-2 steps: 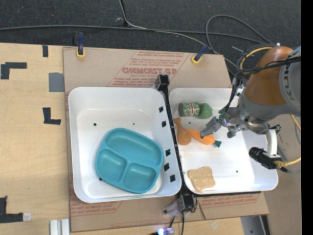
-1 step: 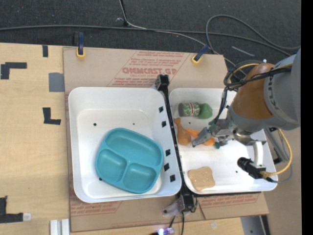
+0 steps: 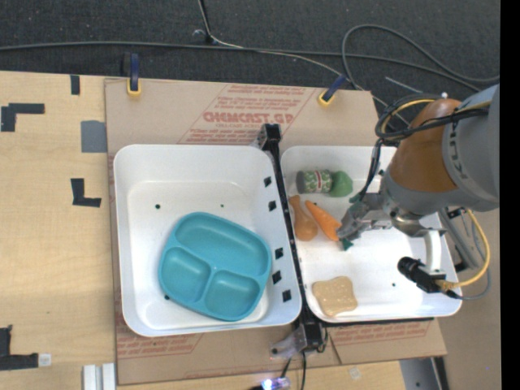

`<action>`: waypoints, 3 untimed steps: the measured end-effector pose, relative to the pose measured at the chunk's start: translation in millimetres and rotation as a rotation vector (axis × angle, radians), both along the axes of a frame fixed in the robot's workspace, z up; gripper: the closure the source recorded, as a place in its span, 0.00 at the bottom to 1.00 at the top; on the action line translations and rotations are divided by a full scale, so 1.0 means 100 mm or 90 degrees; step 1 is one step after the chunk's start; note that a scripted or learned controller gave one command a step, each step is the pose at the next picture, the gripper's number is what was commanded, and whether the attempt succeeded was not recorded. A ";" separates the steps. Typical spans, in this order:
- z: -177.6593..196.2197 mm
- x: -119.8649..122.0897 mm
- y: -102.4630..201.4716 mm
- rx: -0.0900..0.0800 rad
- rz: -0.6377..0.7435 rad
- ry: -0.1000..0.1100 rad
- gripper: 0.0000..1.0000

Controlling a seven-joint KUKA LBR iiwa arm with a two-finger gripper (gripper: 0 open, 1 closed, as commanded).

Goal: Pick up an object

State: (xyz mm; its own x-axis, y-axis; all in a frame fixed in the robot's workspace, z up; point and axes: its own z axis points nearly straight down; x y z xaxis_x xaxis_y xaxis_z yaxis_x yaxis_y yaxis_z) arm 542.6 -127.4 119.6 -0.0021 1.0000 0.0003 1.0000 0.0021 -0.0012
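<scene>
Gripper (image 3: 349,232) low in right white bin (image 3: 382,303); jaw state cannot be told. Tips just beside orange carrot-shaped toy (image 3: 322,218). Green bottle-like toy (image 3: 323,181) beyond. Tan bread-slice toy (image 3: 335,296) near front. Teal divided tray (image 3: 214,265) in left bin (image 3: 138,218).

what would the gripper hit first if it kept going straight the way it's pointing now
Probably the carrot: the gripper points down-left and its tip sits right beside it in the right bin. Depth is unclear.
</scene>
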 end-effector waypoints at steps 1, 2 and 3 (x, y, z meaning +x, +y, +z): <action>0.61 0.06 0.05 -0.001 0.000 -0.003 1.00; 1.11 0.07 0.05 -0.001 0.000 -0.004 1.00; 0.99 -0.02 0.62 0.001 0.002 0.001 1.00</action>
State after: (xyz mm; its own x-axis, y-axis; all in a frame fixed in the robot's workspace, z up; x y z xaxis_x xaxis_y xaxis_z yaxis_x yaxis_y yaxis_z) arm 541.0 -65.1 218.9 -0.0056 1.0000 0.0015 1.0000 0.0056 -0.0022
